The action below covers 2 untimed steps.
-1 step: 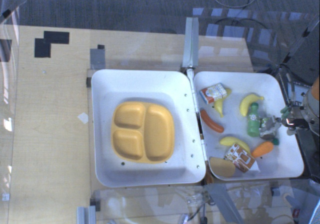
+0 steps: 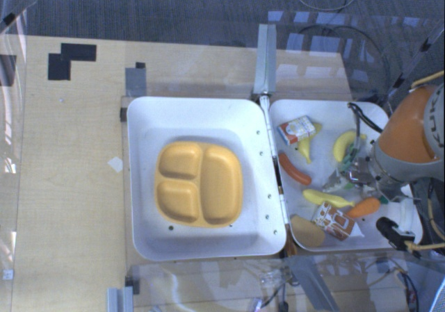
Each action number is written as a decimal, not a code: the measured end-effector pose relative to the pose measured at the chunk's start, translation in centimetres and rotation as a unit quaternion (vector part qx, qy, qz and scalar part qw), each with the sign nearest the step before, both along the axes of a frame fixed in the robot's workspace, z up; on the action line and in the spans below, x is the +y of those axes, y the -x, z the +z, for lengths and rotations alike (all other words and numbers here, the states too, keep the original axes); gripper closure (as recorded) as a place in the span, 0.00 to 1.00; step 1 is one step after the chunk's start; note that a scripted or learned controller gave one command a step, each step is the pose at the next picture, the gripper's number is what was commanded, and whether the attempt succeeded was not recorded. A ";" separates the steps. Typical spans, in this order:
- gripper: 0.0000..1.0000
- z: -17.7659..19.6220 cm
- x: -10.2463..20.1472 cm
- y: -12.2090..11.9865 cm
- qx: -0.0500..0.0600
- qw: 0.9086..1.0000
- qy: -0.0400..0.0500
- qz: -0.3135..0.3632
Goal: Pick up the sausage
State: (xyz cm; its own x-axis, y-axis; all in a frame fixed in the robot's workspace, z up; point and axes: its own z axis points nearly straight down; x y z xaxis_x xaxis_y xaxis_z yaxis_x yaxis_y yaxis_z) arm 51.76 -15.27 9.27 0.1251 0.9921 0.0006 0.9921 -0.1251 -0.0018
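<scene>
- A brown carton is lying at the near edge of the right bin, beside a tan round piece.
- A carrot and a yellow banana are sitting just behind those.
- The gripper is hovering over the bin's middle (whether it is clenched or released, I cannot tell).
- The sausage is lying apart from the gripper, near the bin's left wall, red and slanted.
- A yellow 3-compartment tray is resting in the left bin.
- A small milk carton and another banana are lying farthest back.
</scene>
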 end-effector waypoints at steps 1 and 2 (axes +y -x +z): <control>0.00 -0.4 6.0 -6.3 -0.008 0.976 0.002 0.217; 0.00 -0.7 5.8 -12.1 0.006 0.980 -0.003 0.201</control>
State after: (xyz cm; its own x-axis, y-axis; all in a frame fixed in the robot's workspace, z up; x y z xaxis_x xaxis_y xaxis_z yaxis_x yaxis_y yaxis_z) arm 63.84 -9.47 8.58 -0.2762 0.9611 0.0069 0.9610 0.2763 -0.0132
